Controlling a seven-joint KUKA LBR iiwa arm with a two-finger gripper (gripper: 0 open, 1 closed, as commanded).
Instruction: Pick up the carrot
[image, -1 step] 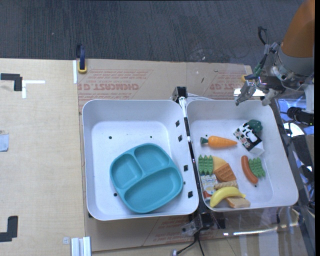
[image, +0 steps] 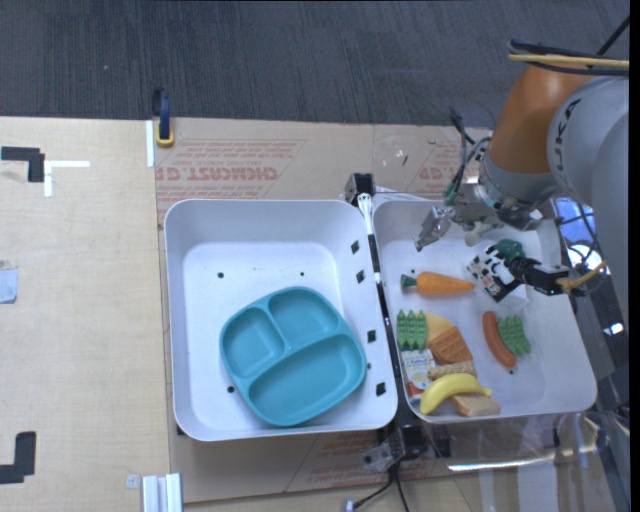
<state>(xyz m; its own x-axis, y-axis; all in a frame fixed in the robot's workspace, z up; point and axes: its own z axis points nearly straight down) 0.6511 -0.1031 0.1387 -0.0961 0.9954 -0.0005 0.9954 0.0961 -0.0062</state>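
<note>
Carrot (image: 443, 284) lies free near the right bin's (image: 560, 400) far-left corner; likely light, rigid, smooth plastic. Grasp across its thick middle. Gripper (image: 437, 228) hovers above; jaw state indeterminable.

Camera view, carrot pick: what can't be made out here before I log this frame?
- Gripper: its fingers are small and dark above the right bin; whether open or shut, cannot tell.
- Height of the gripper above the carrot: a single slanted view does not settle it.
- Arm: cut off by the right edge.
- Small box beside the banana: print too small to read.
</note>
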